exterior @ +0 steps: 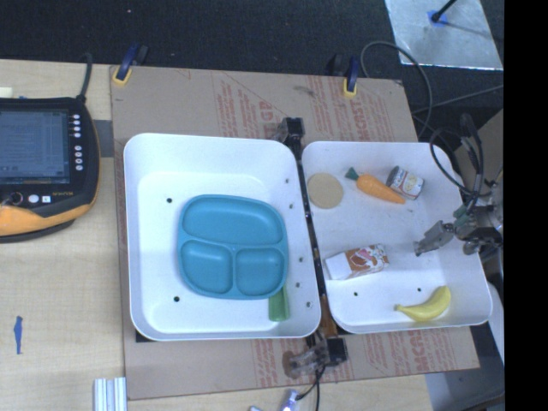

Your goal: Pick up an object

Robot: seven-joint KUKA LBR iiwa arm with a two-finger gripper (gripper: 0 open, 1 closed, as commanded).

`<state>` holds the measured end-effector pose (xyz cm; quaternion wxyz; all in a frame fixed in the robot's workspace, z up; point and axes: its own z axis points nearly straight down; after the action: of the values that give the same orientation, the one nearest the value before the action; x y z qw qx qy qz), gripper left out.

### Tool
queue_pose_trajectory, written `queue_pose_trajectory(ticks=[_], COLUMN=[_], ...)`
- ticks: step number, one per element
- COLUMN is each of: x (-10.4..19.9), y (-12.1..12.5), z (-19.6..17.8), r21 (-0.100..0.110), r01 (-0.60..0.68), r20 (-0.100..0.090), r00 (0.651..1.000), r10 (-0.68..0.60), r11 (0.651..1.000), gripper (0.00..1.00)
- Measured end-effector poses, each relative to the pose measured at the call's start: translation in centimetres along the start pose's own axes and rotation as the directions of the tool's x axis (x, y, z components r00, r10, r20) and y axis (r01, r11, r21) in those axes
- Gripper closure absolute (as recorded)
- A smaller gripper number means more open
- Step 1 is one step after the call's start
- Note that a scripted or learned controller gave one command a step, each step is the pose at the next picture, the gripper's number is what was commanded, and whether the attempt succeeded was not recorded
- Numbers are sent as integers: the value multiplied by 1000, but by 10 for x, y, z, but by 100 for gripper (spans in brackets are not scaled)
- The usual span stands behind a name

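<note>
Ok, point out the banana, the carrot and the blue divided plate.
banana (425, 306): camera view, middle of its curved yellow body.
carrot (379, 188): camera view, middle of the orange root.
blue divided plate (231, 218): camera view, floor of its large upper compartment.

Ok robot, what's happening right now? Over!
Gripper low over the right bin, holding nothing seen. Carton just left of it, banana below near the front wall. Nothing in the way.
</note>
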<state>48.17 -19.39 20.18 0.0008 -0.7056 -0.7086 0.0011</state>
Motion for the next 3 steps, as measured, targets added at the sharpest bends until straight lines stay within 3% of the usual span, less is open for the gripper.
queue_pose_trajectory(ticks=[1,2,3], x=[11,30,73], y=[69,169,169], z=[74,110,114], r21=[1,30,27], r01=[2,-6,-7], r20=[1,-9,-2], r00=[1000,1000,1000], r10=[-2,6,7], r11=[1000,1000,1000], gripper=[0,0,0])
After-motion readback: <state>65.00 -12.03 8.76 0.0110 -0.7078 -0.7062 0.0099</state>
